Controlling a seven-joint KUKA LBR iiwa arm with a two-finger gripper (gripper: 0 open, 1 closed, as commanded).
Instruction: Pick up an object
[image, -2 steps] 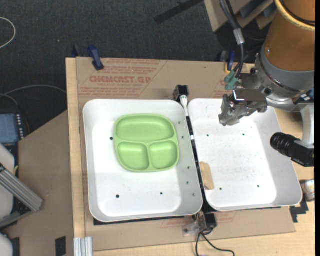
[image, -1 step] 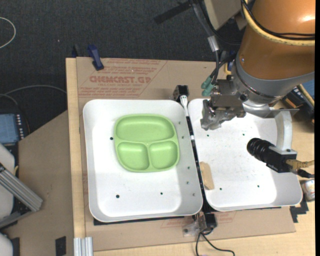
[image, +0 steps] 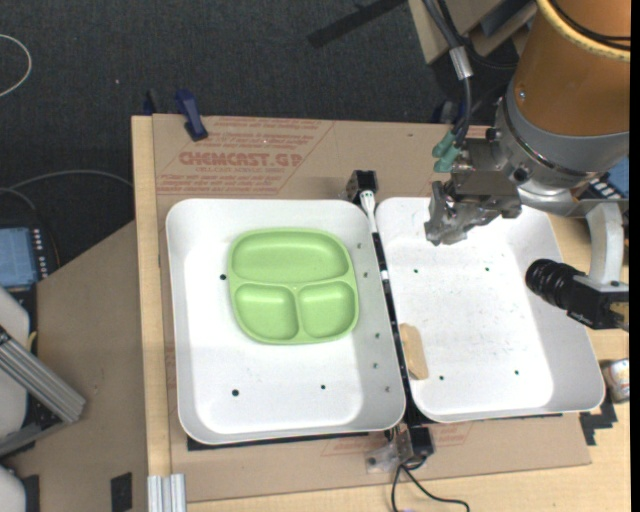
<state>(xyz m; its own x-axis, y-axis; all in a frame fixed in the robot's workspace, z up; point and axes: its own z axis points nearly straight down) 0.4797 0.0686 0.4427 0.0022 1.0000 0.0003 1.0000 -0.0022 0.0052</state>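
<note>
claw: the gripper is hanging over the upper left part of the right bin, top right of the frame. Honestly can't tell how it's set, and I'm not seeing anything in it.

target: the green tray is sitting in the middle of the left bin, three compartments facing up.

direction: the tray is lying left of the claw and a bit lower in the frame, across the seam between the bins. Its long axis is running roughly left-right.

also there: a small tan strip is lying by the right bin's left wall, below the claw and closer.

guess: nothing is getting picked yet.
</note>
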